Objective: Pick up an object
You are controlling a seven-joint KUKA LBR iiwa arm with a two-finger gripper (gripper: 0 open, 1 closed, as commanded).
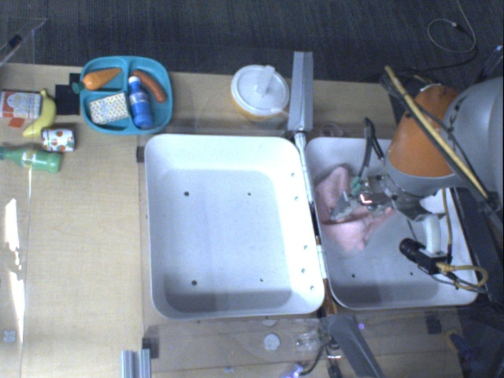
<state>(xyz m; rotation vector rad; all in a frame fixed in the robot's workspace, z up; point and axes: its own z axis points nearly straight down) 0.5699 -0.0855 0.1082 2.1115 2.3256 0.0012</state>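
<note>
Gripper: the metal two-finger gripper [352,201] is low in the right white bin [378,290], on a crumpled soft pink cloth [340,211] (grip state: cannot tell).
Cloth: left part of that bin.
Left white bin [228,227]: beside it on the counter [71,250].

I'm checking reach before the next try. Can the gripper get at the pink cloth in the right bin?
Probably yes. The gripper is already down over the pink cloth in the right bin, with nothing between them.
</note>
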